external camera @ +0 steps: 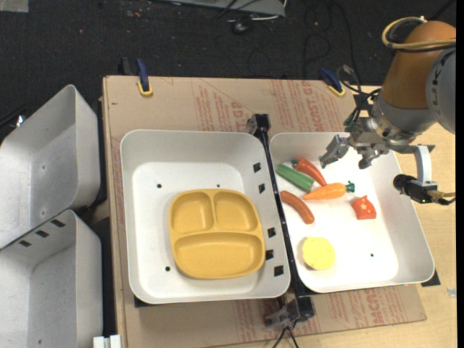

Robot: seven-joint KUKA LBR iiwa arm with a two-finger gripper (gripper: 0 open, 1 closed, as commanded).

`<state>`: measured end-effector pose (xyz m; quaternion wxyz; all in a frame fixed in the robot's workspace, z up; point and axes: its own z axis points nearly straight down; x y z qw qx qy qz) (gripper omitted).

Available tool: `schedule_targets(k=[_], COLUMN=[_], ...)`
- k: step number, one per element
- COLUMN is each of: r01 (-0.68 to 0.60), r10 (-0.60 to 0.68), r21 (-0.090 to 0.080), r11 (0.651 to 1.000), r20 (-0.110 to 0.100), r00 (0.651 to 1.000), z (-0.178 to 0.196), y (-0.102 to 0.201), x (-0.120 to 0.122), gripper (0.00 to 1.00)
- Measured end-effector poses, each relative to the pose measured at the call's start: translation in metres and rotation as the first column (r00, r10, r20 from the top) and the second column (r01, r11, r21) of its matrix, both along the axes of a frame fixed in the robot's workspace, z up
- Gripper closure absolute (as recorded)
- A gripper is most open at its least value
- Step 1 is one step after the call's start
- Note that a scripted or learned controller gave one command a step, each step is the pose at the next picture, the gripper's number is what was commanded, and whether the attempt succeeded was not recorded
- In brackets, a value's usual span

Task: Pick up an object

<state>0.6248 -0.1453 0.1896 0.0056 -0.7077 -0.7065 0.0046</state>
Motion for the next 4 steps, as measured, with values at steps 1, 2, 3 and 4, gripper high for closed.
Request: schedule_targets(k=[1, 2, 3, 4], r01=[-0.003, -0.002, -0.001, -0.002], r10=[0.003, 0.002, 0.001, 0.002], r21=[-0.001, -0.002, -0.001, -0.002], r11=[1.000, 1.000, 1.000, 1.000], r20=[0.014, 0.013, 0.015, 0.023], r00=[1.000, 1.000, 1.000, 1.000], z=[0.009, -0.053, -0.098, -0.083], y=[0.001, 0.001, 0.001, 0.002], x=[0.003, 0.006, 0.007, 0.009], gripper=[0.00, 0.00, 0.00, 1.00])
